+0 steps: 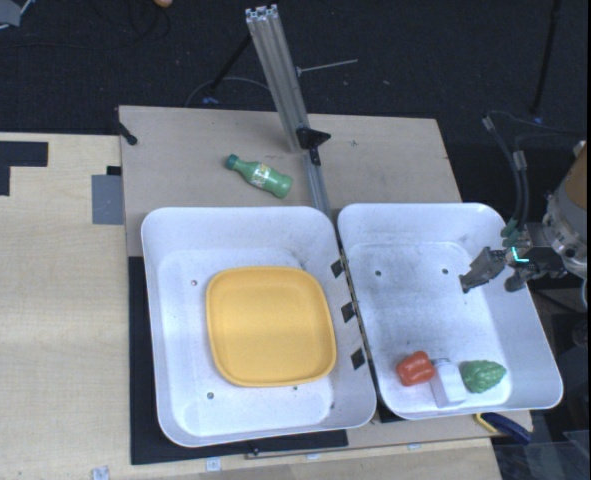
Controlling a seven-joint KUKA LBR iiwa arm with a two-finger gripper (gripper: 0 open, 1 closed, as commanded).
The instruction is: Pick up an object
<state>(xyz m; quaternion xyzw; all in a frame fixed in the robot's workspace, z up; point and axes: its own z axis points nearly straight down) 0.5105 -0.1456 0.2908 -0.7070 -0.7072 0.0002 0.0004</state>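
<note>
Three small things lie together at the near end of the right bin (445, 218): a red-orange toy pepper (415, 369), a green crinkled toy vegetable (483, 375), and between them a pale white piece (446, 386) too faint to name. The pepper is stubby, with its long axis running roughly left to right and a lighter patch on its upper right side; which end is the stem I cannot tell. The green piece is a little longer than wide, lying left to right, its narrower end toward the bin's right wall. The pepper and the green piece sit near each other without touching, the white piece just beside both. The tool (493, 270) hangs over the right side of the same bin, well apart from these things; its dark fingers (478, 271) stand spread, with nothing between them. The left bin (165, 258) carries a square yellow plate (270, 325) lying flat. On the surface (395, 158) behind the bins a green bottle (259, 175) lies on its side, cap toward the left, beside a slanting aluminium rail (283, 68).
</note>
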